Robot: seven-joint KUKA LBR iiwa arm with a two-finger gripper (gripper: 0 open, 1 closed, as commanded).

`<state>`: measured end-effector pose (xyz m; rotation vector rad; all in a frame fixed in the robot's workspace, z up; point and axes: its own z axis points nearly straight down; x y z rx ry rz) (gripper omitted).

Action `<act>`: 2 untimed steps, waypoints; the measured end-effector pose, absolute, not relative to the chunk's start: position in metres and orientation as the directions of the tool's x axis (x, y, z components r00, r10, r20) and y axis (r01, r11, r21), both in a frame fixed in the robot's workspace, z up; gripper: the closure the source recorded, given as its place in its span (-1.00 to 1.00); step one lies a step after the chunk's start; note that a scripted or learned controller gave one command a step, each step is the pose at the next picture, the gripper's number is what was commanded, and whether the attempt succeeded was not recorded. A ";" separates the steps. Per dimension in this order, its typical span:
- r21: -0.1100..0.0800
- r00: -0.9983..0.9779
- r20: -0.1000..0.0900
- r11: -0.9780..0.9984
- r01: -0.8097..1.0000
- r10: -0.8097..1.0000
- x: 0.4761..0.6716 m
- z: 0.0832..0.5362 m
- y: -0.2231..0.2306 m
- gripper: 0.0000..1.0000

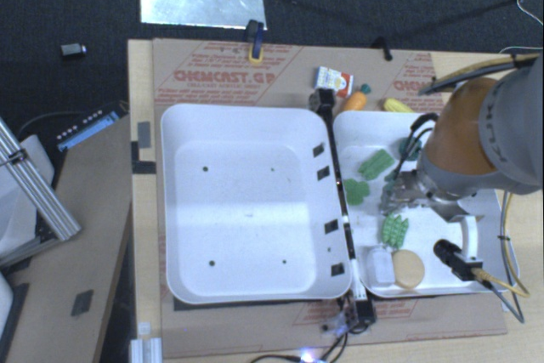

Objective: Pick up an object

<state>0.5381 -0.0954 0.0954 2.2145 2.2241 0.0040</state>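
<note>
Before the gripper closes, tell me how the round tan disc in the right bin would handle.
The tan disc looks flat and round, so it would probably slide rather than tip, and might roll if stood on edge. It lies against a pale block near the right bin's front wall, so a push may jam it there.

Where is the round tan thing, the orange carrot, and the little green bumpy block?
round tan thing (pixel 409 268), camera view, middle of its flat top.
orange carrot (pixel 355 101), camera view, its orange body.
green bumpy block (pixel 394 229), camera view, centre of its studded face.
</note>
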 end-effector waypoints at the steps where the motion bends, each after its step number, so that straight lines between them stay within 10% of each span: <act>1: 0.006 -0.006 0.000 0.006 1.000 1.000 0.577 0.106 -0.087 1.00; 2: 0.013 -0.011 0.001 0.011 1.000 1.000 0.629 0.190 -0.032 1.00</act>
